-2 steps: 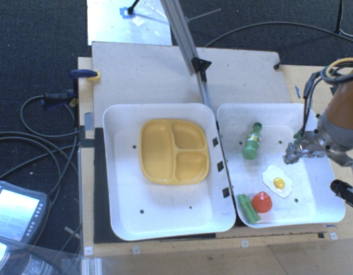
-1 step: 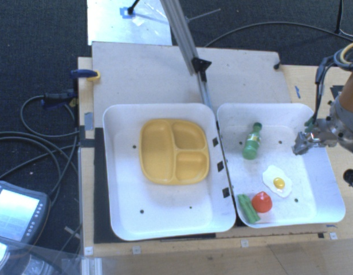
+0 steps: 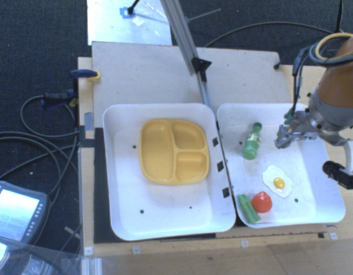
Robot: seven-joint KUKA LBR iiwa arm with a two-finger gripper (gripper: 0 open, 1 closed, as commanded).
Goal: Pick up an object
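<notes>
Camera view: the gripper (image 3: 283, 139) hangs over the right bin (image 3: 320, 211), right of the green bottle (image 3: 251, 141); jaw state cannot be determined. Fried egg (image 3: 278, 181), tomato (image 3: 261, 202) and green pod (image 3: 247, 208) lie nearer. Yellow tray (image 3: 174, 151) occupies the left bin (image 3: 122, 211).

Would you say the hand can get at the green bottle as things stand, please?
Probably yes. The hand hangs over the right bin, just right of the bottle, which lies apart from the egg and tomato with nothing between.

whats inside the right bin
In the right bin: a green bottle, a fried egg, a red tomato and a green stick. The gripper covers part of its floor.
</notes>
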